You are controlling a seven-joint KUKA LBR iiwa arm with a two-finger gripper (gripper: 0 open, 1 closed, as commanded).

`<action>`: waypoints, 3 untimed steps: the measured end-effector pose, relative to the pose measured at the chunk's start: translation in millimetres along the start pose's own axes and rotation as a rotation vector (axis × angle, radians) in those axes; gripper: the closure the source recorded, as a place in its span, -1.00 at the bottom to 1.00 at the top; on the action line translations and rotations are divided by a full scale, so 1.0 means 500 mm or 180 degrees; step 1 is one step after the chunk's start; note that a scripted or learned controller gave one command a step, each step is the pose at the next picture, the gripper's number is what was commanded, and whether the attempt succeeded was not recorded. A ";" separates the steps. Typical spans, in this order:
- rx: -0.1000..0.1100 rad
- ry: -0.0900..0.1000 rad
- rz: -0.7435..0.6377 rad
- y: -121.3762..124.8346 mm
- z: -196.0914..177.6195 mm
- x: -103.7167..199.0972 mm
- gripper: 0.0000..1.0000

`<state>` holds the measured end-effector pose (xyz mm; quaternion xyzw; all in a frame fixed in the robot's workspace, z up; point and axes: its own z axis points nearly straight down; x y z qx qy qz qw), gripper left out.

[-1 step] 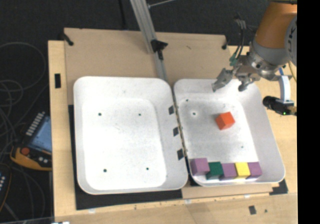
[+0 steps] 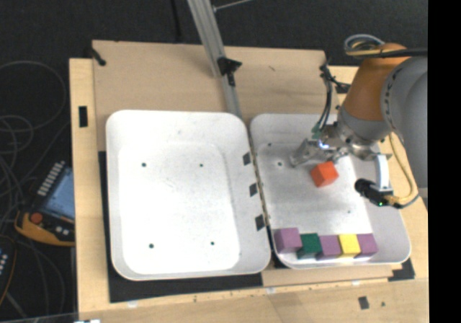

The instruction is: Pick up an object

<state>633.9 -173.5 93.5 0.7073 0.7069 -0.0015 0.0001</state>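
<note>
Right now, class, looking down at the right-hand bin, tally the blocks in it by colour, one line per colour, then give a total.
Purple blocks: 3
Green block: 1
Yellow block: 1
Orange block: 1
Total: 6

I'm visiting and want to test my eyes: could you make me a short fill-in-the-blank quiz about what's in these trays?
1. The block nearest the claw is coloured ____.
2. The row of blocks lies along the near edge of the ____ bin.
3. In that row, the green block sits between two ____ blocks.
4. The yellow block is the ____ from the row's left end.

Missing words: orange; right; purple; fourth
</note>
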 end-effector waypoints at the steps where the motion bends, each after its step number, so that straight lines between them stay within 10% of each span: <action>1: -0.0003 0.0001 0.0000 -0.050 -0.007 -0.004 -1.00; 2: -0.0024 0.0000 0.0021 -0.046 -0.030 -0.006 1.00; 3: -0.0037 0.0014 -0.0035 0.016 -0.217 0.204 1.00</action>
